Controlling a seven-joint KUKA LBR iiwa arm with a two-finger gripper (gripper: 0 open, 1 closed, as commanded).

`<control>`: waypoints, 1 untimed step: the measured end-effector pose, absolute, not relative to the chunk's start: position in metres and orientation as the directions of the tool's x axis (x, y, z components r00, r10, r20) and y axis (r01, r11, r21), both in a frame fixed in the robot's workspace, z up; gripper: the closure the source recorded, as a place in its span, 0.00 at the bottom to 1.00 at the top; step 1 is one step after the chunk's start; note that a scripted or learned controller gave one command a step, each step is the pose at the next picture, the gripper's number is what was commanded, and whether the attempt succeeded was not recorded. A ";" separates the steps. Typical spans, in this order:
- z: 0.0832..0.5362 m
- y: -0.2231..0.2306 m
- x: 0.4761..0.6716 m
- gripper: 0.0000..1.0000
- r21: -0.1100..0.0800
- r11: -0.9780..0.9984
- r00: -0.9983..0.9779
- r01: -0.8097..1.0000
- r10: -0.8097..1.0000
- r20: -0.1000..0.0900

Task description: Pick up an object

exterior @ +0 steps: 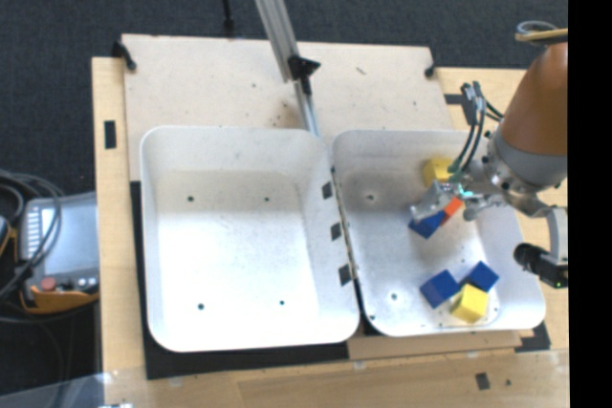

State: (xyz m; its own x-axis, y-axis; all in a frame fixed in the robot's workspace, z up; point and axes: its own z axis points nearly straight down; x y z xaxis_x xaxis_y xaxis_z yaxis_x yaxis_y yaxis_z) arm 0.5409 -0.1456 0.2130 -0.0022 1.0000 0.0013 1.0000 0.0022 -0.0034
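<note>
A dark carpeted floor surrounds a pale wooden tabletop (220,81), and an aluminium post (271,5) slants down from the top of the camera view to the rear of the two bins. At the left edge, off the tabletop, sit a tangle of cables and a grey control pendant (53,248).

In the camera view, the left bin (153,205) holds nothing but a few dark specks. The right bin (382,301) carries all the candidates: a yellow block (437,170) near its rear, a blue block (429,224) just in front of that, and near the front wall a cluster of a blue cube (440,288), a second small blue block (483,277) and a yellow cube (470,304), touching or nearly so. The arm (535,115) reaches in from the right, its orange band above the grey wrist. The end effector (446,204) sits low over the rear part of the right bin, directly at the upper edge of the blue block; whether it is spread or pinching that block cannot be told at this slant.

The step in hand looks like a grasp attempt on the blue block. To do it well, the block should be centred in the end effector, clear of the yellow block just behind, before closing, and the lift should go straight up. The block appears tilted, so an off-centre pinch could let it twist out.
</note>
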 end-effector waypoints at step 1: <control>0.215 -0.146 0.542 0.00 0.002 0.000 0.000 1.000 1.000 0.000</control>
State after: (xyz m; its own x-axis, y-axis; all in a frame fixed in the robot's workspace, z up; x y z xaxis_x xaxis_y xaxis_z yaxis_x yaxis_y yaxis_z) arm 0.5418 -0.1460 0.2152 -0.0002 1.0000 0.0004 1.0000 0.0002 0.0016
